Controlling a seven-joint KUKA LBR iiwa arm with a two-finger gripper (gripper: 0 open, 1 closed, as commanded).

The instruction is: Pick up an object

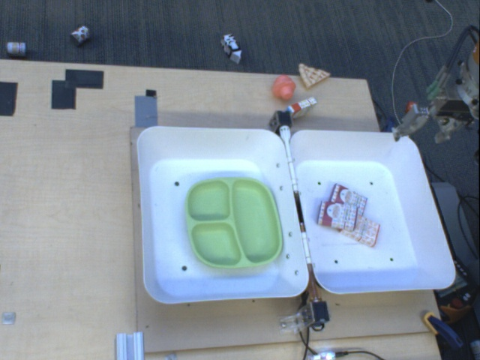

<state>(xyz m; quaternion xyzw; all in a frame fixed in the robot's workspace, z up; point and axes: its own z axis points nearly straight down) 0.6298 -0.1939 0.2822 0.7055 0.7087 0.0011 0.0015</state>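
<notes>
From my remote station I see the red-and-white packet (347, 213) lying flat on the floor of the right bin (420, 272), roughly in the middle and turned at a slant to the walls, while the green divided tray (234, 222) sits in the left bin (161, 193). The gripper (439, 112) hangs near the far right corner of the right bin, outside its rim, well apart from the packet and carrying nothing that I can make out; it is small and blurred at this angle, so I cannot tell how it is set. My worry is the packet's shape: it looks thin and flat, so I judge a straight descent could press on its top face and slide off instead of catching an edge. Its slanted lie adds risk, since a wrist not turned to match may nudge it away across the smooth white floor. A descent too close to the sloped wall could also clip it.
</notes>
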